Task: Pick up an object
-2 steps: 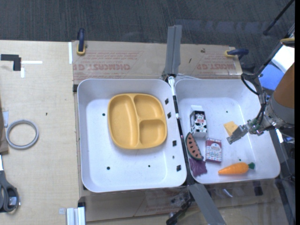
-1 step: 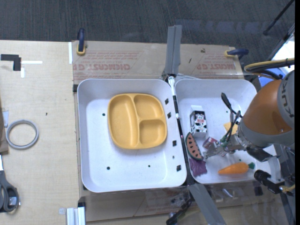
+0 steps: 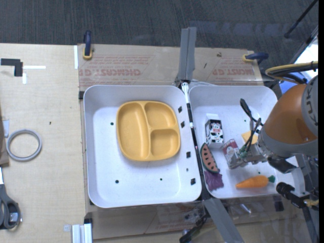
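My gripper [image 3: 237, 158] is low in the right bin [image 3: 228, 92], reaching in from the right below the orange-banded wrist. It sits right against a small red-and-pink packet [image 3: 230, 147]; I cannot see whether it holds it. A cow-patterned carton [image 3: 214, 131] stands just to the upper left of it. A watermelon slice [image 3: 207, 158] lies to its left, with a purple piece [image 3: 213, 180] below that. A toy carrot [image 3: 253, 182] lies near the bin's front. A yellow item [image 3: 247, 137] and a black spoon [image 3: 248, 111] lie partly behind the arm.
The left bin [image 3: 101, 176] holds a yellow divided plate [image 3: 148, 130]. A metal divider [image 3: 186, 59] runs between the bins. On the bench at left lie a grey tape ring [image 3: 23, 145] and scissors [image 3: 7, 214].
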Motion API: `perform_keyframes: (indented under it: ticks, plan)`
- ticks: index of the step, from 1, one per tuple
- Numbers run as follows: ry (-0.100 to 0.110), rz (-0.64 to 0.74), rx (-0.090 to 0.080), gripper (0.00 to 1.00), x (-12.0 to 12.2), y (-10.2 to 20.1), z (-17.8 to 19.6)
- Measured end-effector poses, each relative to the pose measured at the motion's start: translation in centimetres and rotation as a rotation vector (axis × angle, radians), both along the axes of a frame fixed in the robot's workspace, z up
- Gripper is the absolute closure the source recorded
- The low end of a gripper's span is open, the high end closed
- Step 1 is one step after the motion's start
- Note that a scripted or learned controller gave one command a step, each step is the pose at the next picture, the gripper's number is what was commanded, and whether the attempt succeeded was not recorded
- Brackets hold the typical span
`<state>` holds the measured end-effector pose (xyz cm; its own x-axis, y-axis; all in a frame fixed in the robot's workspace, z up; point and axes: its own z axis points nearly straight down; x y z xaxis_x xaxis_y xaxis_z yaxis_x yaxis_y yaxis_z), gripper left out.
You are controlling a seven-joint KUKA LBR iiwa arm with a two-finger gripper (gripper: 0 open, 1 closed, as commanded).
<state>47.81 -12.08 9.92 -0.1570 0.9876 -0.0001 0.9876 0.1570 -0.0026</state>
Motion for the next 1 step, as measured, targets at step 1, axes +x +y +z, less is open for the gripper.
perform_keyframes:
  ticks: [1]
  plan:
    - [-0.001,-0.150,-0.002,1.00,-0.01,7.20,11.81]
